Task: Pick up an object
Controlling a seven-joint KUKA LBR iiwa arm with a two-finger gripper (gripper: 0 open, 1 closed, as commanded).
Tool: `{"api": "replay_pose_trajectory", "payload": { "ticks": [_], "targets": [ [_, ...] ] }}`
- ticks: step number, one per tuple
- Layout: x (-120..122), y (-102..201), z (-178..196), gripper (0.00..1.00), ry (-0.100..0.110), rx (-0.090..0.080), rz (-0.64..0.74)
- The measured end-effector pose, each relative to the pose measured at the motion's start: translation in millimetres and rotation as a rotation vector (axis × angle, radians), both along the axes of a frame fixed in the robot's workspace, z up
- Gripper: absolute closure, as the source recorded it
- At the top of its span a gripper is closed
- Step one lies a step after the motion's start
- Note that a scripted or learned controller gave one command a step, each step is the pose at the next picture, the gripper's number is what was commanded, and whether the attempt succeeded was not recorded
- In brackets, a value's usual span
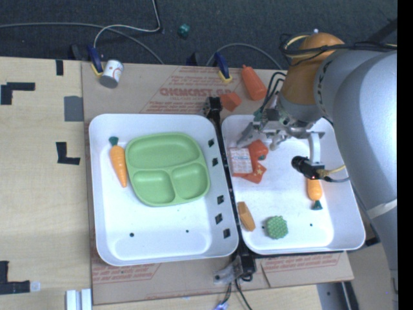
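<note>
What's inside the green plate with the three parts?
The green divided plate has nothing in its three compartments. A toy carrot lies beside it in the left bin. Underneath is hidden.

Scene evenly and fairly brightly lit from overhead; no single source identified. White bins (161, 254) rendered bright, near washed out along the rims, with faint soft shadows cast under the green tray (169, 168) and beside the carrot (119, 163). A broad pale sheen is seen on the grey arm casing (371, 115), a small highlight on the orange band (319, 42). Dark floor at top is underexposed, detail lost. Overall focus soft; print on the cardboard (187, 89) only partly legible. Small objects are shown with fuzzy edges and compression blockiness.
</note>
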State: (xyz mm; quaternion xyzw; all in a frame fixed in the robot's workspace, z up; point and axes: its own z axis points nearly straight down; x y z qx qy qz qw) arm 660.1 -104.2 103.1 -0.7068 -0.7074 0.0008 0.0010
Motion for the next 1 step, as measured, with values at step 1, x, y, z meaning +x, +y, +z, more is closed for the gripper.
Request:
{"api": "replay_pose_trajectory", "payload": {
  "ticks": [1],
  "targets": [
    [0.4, 0.3, 10.1, 1.0, 0.0, -0.001, 0.003]
  ]
}}
